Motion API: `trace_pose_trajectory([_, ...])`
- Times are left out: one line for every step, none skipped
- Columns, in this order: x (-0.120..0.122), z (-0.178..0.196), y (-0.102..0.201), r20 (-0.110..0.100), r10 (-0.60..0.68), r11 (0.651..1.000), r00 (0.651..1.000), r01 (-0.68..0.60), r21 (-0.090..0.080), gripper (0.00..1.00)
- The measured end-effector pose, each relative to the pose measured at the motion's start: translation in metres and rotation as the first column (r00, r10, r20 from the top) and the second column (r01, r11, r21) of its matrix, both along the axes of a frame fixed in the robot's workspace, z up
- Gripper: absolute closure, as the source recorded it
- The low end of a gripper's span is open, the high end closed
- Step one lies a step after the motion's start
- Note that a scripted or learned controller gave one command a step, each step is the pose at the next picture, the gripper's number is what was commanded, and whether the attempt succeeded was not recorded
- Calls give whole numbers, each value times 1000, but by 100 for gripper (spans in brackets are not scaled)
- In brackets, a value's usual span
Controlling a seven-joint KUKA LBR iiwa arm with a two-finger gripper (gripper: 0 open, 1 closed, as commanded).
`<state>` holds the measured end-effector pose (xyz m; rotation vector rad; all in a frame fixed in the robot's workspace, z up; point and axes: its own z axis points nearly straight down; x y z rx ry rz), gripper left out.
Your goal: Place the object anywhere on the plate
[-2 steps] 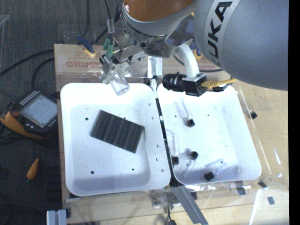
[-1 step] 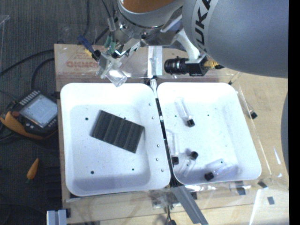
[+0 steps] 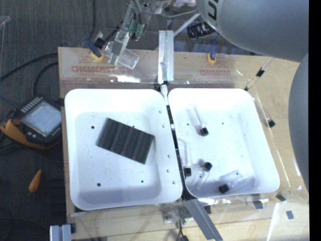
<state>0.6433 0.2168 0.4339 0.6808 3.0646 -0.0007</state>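
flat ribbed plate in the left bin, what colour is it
Dark grey, almost black, flat ribbed plate, seen in the camera view.

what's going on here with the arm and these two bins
A KUKA arm reaches in from the right, its gripper raised beyond the far edge of the left bin. A dark ridged plate lies in that bin. The right bin holds several small clear vials with black caps. Nothing sits on the plate yet.

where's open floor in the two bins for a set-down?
Left bin: bare floor all round the dark ribbed plate, widest below it. Right bin: vials crowd its left and bottom; the upper-right floor is free.
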Motion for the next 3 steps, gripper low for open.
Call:
trace_pose_trajectory([-55, -81, 16, -2, 218, 976, 976, -218, 1, 100])
trace_pose_trajectory([-4, 0, 13, 3, 524, 851, 851, -524, 1, 100])
trace_pose_trajectory([-136, -13, 18, 1, 866, 500, 500, -866, 1, 100])
